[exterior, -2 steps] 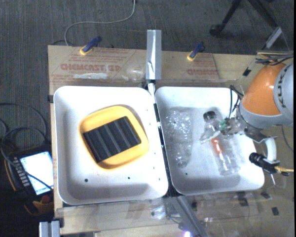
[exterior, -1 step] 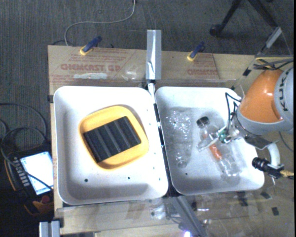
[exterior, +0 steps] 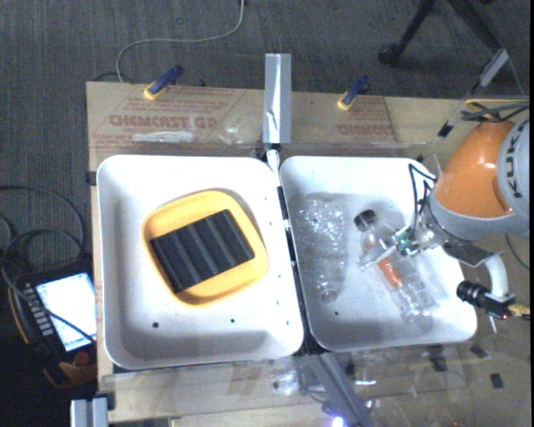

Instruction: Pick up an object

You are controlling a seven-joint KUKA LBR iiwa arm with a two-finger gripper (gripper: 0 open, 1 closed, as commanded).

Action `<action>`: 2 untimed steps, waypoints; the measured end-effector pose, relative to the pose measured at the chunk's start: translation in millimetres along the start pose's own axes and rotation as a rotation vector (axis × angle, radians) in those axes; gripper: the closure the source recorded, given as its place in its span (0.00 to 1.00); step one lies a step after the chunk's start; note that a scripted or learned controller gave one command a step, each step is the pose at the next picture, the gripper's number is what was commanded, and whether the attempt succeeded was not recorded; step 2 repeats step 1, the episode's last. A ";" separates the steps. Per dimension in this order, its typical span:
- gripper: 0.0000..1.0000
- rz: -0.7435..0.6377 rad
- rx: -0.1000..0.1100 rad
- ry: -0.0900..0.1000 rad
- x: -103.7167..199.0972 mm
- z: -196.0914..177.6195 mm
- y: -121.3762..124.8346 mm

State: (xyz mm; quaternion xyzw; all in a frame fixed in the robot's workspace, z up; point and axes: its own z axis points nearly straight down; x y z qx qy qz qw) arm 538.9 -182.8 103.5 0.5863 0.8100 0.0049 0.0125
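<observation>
Dark grey carpet (exterior: 53,43) surrounds the counter (exterior: 196,118), whose brown top carries red lettering and two blue-and-yellow clamps (exterior: 163,82) along its far edge. A thin cable (exterior: 187,38) loops across the floor beyond it, and the base of an office chair (exterior: 445,16) stands at the upper right. Low on the left, a handheld device with a lit screen (exterior: 64,302) lies on the floor among dark cords.

Two shallow white bins sit side by side on the counter, touching along their inner walls. The left bin (exterior: 125,185) holds a yellow tray-like object with a ribbed black insert (exterior: 205,247), lying tilted near the bin's middle.

The right bin (exterior: 445,327) holds clear plastic items. A crumpled transparent bottle (exterior: 322,238) lies toward its left side. Another clear plastic bottle with a black cap and an orange label (exterior: 393,269) lies at a slant near the middle, its cap pointing to the far left.

The arm (exterior: 481,185) comes in from the right, its orange band over the bin's right wall. Its claw (exterior: 408,243) is down over the labelled bottle, just beside or touching its upper part; I cannot tell which. Whether the claw is apart or together cannot be told from this angle, nor whether it has the bottle.
</observation>
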 end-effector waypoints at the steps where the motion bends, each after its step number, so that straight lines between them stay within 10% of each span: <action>1: 1.00 0.092 0.024 0.013 50.7 -71.7 41.1; 2: 1.00 0.092 0.024 0.013 50.7 -71.7 41.1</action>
